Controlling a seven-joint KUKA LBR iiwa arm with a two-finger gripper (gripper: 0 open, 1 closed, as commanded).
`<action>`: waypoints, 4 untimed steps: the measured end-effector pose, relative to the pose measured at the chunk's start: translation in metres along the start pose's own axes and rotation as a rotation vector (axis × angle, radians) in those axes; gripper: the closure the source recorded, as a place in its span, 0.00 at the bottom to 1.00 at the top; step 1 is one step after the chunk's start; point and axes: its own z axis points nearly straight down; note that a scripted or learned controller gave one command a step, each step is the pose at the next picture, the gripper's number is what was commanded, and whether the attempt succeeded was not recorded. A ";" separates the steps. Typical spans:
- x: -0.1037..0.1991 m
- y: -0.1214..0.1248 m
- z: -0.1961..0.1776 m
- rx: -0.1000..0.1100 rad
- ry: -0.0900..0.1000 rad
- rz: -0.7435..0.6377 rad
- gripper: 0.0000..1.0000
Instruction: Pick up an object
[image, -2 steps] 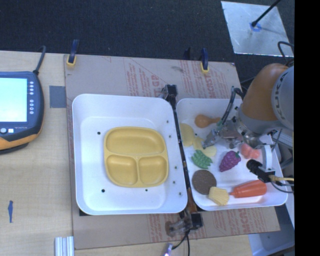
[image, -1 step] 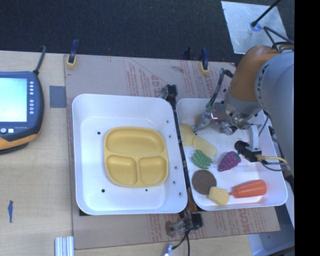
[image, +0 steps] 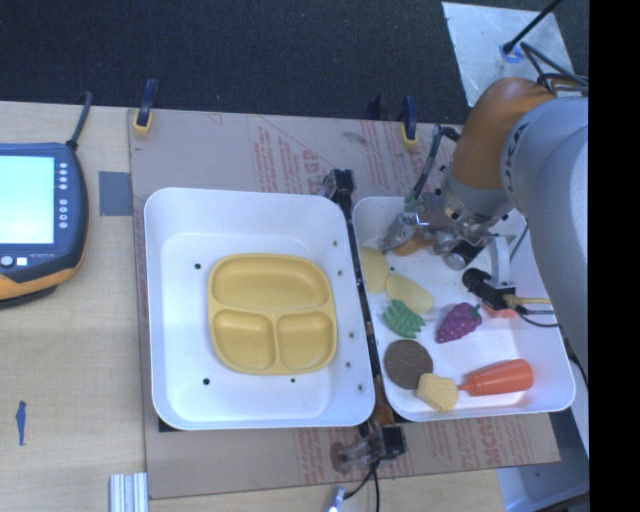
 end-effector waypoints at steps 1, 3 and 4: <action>-0.064 0.000 -0.061 0.000 -0.001 0.002 0.00; -0.086 -0.064 0.001 0.002 -0.001 -0.002 0.00; -0.035 -0.130 0.001 0.003 0.000 -0.002 0.00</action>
